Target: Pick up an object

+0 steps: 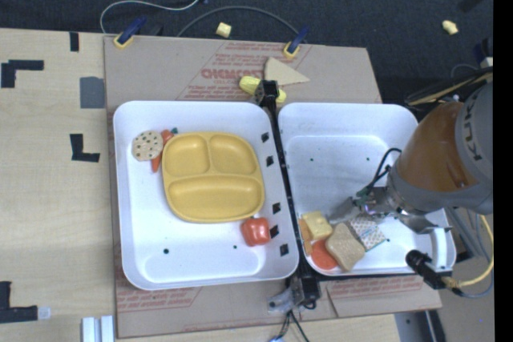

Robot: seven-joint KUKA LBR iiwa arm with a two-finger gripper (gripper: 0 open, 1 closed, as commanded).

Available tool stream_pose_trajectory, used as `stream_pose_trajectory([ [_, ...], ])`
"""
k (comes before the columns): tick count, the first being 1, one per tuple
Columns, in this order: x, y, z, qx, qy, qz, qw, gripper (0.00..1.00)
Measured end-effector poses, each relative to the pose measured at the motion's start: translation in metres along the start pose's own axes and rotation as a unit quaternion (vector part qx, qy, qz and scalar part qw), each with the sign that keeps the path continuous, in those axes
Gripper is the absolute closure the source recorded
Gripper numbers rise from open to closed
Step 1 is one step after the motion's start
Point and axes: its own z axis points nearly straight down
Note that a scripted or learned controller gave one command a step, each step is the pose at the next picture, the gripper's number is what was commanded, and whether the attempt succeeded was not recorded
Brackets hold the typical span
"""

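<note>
From my remote station I count two shallow white bins side by side: the left bin [132, 196] holds one yellow three-compartment plastic plate [213, 176], one round speckled cookie [147, 145] near its upper-left corner, one small orange piece [167, 137] just beside the cookie, and one red toy chunk [256, 231] below the plate. In the right bin [345, 128], the grey arm's gripper [365, 211] sits over a cluster at the lower left: one yellow block [316, 227], one tan bread-like slab [345, 247], one red disc [322, 259] and one patterned square [368, 232]. Whether its jaws are parted or closed, I cannot tell.

Toy food pile [337, 240] crowding right bin [337, 124] corner
</note>
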Motion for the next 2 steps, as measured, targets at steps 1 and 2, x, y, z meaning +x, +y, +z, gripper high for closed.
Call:
stream_pose_trajectory([
  [1, -0.002, 0.001, -0.012, 0.001, 0.0, -0.001, 1.0, 1.0],
  [2, 0.086, 0.061, -0.138, -0.002, 0.004, -0.008, 1.0, 1.0],
])
